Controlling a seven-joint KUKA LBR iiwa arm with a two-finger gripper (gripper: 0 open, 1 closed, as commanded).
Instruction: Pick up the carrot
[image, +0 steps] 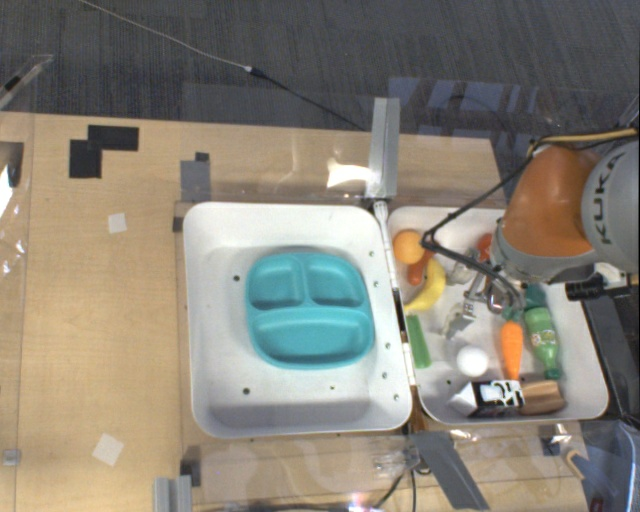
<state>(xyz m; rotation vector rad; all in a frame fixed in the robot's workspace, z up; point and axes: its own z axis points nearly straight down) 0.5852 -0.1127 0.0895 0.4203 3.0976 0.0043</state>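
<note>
Your carrot lies in the right bin, upright in the view, with a green bottle just beside it on its right and a white egg near its lower left. The gripper hangs just left of the carrot over the bin; you cannot tell its state from here. A banana and an orange lie further left. The left bin holds a teal tray.
</note>
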